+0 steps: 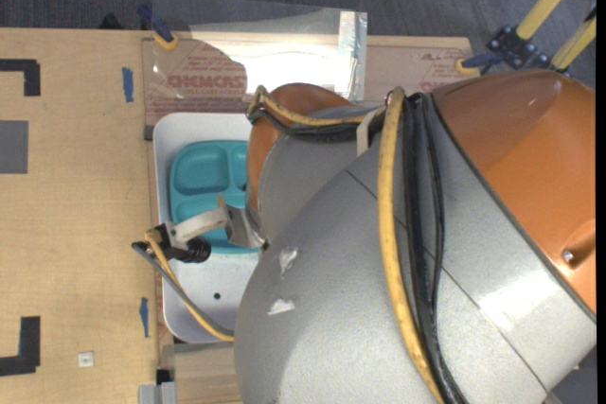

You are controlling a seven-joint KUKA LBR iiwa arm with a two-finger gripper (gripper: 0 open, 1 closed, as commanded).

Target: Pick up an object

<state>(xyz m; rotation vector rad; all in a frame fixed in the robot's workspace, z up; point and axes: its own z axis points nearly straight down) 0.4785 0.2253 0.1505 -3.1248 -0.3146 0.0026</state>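
Arm reaches in from the right and covers most of the bench. White bin shows at its left. Teal divided tray lies flat in the bin toward the far edge, near the left wall, with its right part hidden under the arm. Gripper is low over the tray's near edge, just beside or touching it, can't tell which. Gripper open or closed: cannot tell, nothing seen held. Near end of the bin floor is bare.
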